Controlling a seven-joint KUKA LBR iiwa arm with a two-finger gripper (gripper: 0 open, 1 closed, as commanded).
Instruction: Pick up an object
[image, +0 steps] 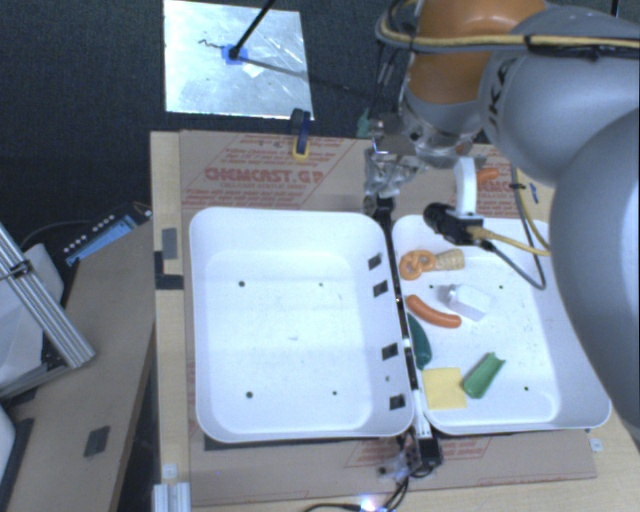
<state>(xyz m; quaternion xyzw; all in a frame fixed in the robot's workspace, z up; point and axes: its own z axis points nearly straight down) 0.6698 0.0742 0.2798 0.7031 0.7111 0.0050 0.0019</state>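
My gripper hangs over the back end of the divider between the two bins, with nothing visibly in it. The right bin holds several objects. An orange pretzel-shaped piece and a beige piece lie closest to the gripper, just in front of it and to the right. Further forward are an orange-red sausage, a white object, a dark green piece against the divider, a yellow block and a green block.
The left bin sits beside the right one, with black clips along the shared wall. The arm's grey body covers the right bin's far right corner. A yellow and blue clamp stands behind the bins.
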